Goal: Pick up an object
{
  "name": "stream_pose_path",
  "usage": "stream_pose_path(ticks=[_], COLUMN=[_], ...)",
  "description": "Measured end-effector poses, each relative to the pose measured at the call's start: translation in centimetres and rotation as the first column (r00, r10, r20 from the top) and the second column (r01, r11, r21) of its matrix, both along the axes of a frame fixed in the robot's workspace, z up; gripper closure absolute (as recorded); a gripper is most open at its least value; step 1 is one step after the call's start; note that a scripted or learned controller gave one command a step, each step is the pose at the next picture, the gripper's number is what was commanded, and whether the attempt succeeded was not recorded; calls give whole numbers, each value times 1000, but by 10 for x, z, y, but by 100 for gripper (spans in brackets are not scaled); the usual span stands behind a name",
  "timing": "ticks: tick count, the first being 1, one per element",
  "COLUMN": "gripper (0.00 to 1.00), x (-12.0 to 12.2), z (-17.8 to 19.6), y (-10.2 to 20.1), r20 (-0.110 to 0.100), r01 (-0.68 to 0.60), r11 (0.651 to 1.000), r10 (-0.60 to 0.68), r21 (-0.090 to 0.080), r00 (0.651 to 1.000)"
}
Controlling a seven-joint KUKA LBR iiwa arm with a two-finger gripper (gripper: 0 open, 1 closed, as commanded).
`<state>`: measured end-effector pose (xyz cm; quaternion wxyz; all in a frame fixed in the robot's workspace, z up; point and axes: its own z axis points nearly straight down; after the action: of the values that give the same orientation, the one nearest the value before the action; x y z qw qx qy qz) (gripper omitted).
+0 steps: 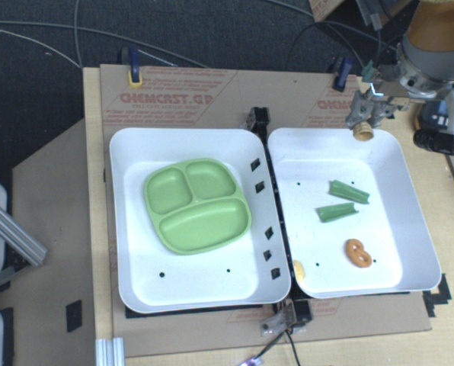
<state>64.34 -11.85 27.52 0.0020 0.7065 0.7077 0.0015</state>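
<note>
Below and slightly left of my pincer (363, 125), well apart: two green sticks (350, 192), (337, 213) in right bin (410, 204), long axes roughly crosswise. Pretzel (357, 252) farther below. Pincer over bin's far rim, possibly gripping small tan bit; cannot tell.

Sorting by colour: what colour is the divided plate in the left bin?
Light green, seen in the camera view: divided plate.

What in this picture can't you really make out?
- Gripper, camera view: small and dark at the right bin's far rim; its finger state is unreadable, and so is the tan bit at its tip.
- Arm: cut off by the top edge.
- Yellow piece: partly hidden by the bin's near-left wall.
- Pretzel-like snack: too small to identify surely.
</note>
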Motion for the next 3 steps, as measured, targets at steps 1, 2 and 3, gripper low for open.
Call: stream_pose_path(ticks=[1, 2, 3], gripper=[100, 100, 100], x=[-10, -11, -15], z=[3, -5, -21], y=[54, 99, 153], r20=[-7, -7, -9], r01=[-1, -1, -3], r11=[1000, 1000, 1000], r10=[1, 1, 3], r21=[2, 2, 2], r00=[1000, 1000, 1000])
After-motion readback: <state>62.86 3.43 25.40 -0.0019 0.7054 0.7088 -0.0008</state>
